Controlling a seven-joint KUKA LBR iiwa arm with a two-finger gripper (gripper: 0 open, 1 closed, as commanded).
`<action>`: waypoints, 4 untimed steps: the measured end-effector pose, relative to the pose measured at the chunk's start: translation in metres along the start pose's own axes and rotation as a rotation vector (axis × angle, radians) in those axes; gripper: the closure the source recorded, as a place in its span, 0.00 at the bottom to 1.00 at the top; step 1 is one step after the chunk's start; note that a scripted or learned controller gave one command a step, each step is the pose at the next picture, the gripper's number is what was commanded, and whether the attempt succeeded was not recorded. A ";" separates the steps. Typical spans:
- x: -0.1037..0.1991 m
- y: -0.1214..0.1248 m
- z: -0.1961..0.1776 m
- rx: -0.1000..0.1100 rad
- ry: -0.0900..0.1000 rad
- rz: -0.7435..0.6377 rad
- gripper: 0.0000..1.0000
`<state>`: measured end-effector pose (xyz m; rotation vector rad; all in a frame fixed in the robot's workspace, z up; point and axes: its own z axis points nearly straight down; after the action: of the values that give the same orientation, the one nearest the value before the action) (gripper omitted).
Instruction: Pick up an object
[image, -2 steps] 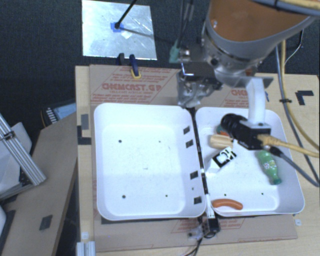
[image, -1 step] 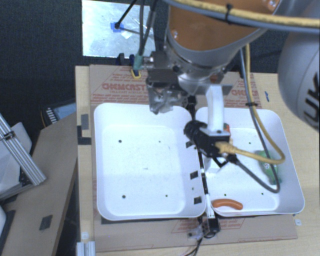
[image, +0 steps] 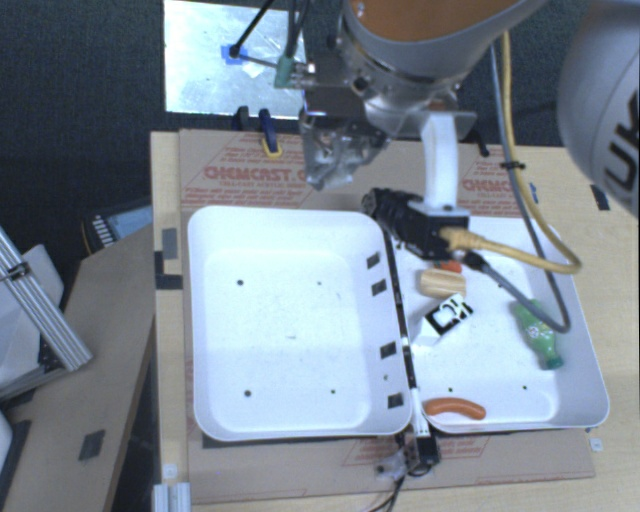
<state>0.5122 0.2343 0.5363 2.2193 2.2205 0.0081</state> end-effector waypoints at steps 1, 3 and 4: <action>0.000 -0.001 -0.010 0.001 0.000 -0.002 1.00; 0.001 0.000 -0.032 -0.003 0.003 -0.007 1.00; 0.001 0.000 -0.043 -0.004 0.004 -0.009 1.00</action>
<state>0.5120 0.2351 0.5796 2.2091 2.2305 0.0176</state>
